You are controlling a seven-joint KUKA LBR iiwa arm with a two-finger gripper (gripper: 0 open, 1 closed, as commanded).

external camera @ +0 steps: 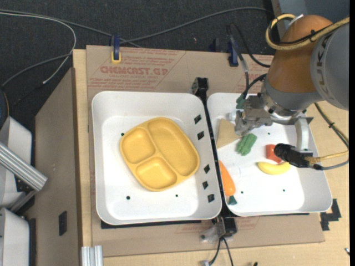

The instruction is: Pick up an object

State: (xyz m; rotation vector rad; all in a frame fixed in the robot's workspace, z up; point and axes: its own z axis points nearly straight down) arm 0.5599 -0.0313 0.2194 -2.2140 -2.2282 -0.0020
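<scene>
My gripper [248, 127] hangs over the back half of the right bin [288, 201], its fingers pointing down right above a green pickle-like object [246, 144]. The pickle lies on the bin floor just below the fingertips; I cannot tell if they touch it. Left of it lies a pale beige wedge [224, 133]. A yellow banana [273, 168] lies in the bin's middle, with a red object [270, 151] just behind it. An orange carrot [227, 183] rests along the bin's left wall.
The left bin [105, 148] holds a yellow divided plate [159, 153] with three compartments. A black divider strip runs between the two bins. Cardboard lies under both bins, with clamps at its back edge.
</scene>
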